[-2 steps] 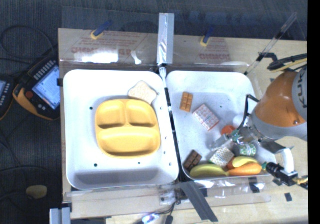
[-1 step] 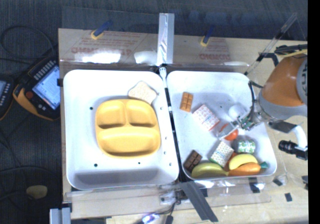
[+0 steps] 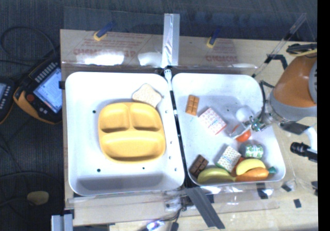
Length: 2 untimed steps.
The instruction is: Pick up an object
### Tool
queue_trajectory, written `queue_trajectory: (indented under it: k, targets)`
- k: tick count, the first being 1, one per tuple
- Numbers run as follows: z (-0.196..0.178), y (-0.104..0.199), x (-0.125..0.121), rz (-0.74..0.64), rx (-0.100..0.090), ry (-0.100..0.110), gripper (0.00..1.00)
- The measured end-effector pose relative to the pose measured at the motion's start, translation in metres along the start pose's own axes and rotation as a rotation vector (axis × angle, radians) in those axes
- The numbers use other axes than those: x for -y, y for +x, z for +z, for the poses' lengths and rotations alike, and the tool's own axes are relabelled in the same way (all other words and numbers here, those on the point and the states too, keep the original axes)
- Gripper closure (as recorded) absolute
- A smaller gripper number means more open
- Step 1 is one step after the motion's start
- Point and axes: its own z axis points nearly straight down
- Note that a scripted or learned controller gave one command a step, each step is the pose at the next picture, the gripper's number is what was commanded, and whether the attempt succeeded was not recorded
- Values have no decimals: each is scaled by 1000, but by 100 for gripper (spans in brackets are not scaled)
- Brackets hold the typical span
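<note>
Two white bins side by side on the bench. Left bin (image 3: 77, 121): a yellow compartment tray (image 3: 131, 131) sits mid-floor, a slice of toast (image 3: 147, 94) touching its far right corner; bare floor all round the tray.

Right bin (image 3: 216, 83): gripper (image 3: 252, 124) low near the right wall, arm (image 3: 294, 91) coming over that rim. Whether the jaws are spread or closed cannot be told. A small red-orange piece (image 3: 243, 135) lies just beside the tips; contact unclear.

Near right corner is crowded: green-white ball (image 3: 253, 150), checkered block (image 3: 228, 158), banana (image 3: 249, 164), orange carrot-like piece (image 3: 252, 174), yellow-green fruit (image 3: 214, 175) and chocolate bar (image 3: 198, 163) packed along the near wall, several touching.

Mid-floor: pink-white wafer (image 3: 212, 120). Orange biscuit (image 3: 192, 104) near the left wall, well apart from the rest. Far half of this bin's floor is open.
</note>
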Motion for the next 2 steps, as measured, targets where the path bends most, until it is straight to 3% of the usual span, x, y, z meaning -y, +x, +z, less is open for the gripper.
queue_trajectory:
  k: [1,2]
  targets:
    - [7,-1,-4,114,3,1,100]
    - [-70,52,-52,339,-4,17,100]
